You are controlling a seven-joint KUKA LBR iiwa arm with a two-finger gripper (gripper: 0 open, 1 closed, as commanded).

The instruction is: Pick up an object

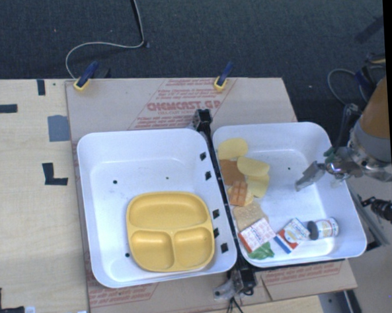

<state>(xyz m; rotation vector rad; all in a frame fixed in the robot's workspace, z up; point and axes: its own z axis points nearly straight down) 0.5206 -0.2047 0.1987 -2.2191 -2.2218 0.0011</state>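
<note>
Camera view has the gripper (314,176) with fingers apart and nothing between them over the right bin's (314,133) right side; candidates crowd its left wall and front edge; a descent here likely closes on bare floor.

- The bench (26,196) has a pale wood-grain top with black and grey marks on its left part.
- A brown cardboard sheet (173,104) with red print lies flat on it, held at its far edge by two clamps (84,78).
- On the sheet sit two shallow white bins, touching side by side: the left bin (102,191) and the right bin (314,135).
</note>
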